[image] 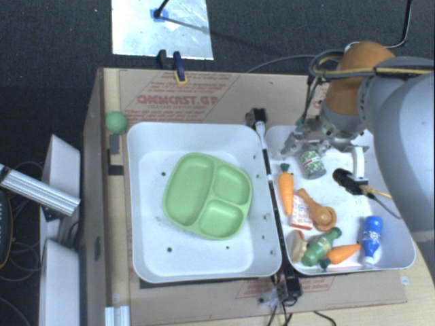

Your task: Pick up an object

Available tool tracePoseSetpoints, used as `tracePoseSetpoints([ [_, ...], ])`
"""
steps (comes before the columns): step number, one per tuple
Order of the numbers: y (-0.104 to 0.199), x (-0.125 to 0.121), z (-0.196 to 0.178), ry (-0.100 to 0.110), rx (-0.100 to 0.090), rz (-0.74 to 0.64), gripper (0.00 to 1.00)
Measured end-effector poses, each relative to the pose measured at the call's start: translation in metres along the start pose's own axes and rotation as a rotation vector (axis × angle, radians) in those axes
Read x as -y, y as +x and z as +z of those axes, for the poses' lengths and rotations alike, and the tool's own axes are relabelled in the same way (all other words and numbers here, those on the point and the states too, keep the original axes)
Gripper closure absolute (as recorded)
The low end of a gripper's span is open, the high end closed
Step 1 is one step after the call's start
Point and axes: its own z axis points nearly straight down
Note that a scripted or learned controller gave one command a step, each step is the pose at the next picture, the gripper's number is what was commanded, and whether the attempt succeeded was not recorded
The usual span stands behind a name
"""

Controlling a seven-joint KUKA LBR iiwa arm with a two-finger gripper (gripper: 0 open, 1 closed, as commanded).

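Observation:
The right bin (402, 248) holds several objects. A small can with a green label (312, 163) lies near its back. Close by are a carrot (287, 190), a red-and-white packet (300, 216), an orange-brown toy (321, 214), a green bottle (318, 247), a smaller carrot (344, 252) and a blue-and-white bottle (371, 238). My gripper (297, 143) hangs low over the back left corner of this bin, just behind and left of the can. Nothing shows as held.
The left bin (146, 202) holds a green divided plate (207, 195). A green ball (116, 121) rests on the bench outside that bin's back left corner. The divider between the bins (270, 182) runs just left of the carrot.

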Motion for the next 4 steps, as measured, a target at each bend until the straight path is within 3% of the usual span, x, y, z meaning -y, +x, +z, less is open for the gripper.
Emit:
tracePoseSetpoints([
  [1, 0.008, 0.0, 0.0, 0.0, 0.0, 0.0, 0.0],
  [2, -0.01, 0.0, -0.001, -0.001, 0.001, 0.004, 0.0],
  [3, -0.01, -0.001, -0.012, -0.004, 0.002, 0.0, 1.0],
  [4, -0.01, -0.001, -0.012, -0.004, 0.002, -0.001, 0.0],
])
